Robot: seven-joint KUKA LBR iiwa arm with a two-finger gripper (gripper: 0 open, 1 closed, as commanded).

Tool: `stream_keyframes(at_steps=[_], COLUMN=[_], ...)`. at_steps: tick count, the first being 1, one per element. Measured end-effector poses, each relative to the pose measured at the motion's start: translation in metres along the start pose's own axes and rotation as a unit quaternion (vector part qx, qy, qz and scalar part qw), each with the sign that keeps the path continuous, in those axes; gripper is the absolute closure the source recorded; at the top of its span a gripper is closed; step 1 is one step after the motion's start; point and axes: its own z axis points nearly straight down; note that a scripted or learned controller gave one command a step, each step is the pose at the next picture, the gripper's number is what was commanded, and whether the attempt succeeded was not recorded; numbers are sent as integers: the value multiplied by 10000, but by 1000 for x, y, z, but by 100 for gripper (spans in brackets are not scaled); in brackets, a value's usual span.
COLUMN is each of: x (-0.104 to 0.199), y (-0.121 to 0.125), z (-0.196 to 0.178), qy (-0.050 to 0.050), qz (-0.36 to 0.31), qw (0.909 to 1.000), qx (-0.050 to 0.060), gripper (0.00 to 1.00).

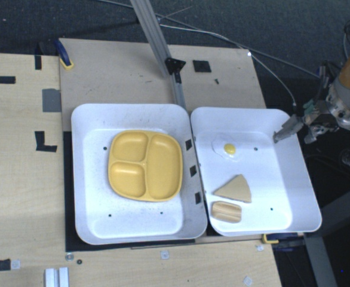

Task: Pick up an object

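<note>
The left bin [85, 178] holds a yellow divided plate [145, 164], lying flat near its middle. In the right bin [294, 178] sit a small fried egg [230, 150] toward the far side, a tan wedge [235, 189] nearer the front, and a tan bread roll [226, 211] just beside the wedge.

The wedge and roll lie close together, so a grab at one could nudge the other or close on an edge and slip. The egg looks flat and may be hard to pinch.

The gripper [294, 130] hangs at the right bin's far right rim, well apart from all three pieces, pointing down and leftward. It carries nothing, and its opening is too blurred to judge.
</note>
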Motion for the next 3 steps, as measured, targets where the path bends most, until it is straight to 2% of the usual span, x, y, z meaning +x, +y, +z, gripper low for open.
stream_keyframes(at_steps=[2,3], x=[7,6], y=[-9,-8], z=[120,169], qy=[6,-13], qz=[2,2], qw=[10000,10000], qx=[31,-11], gripper=[0,0])
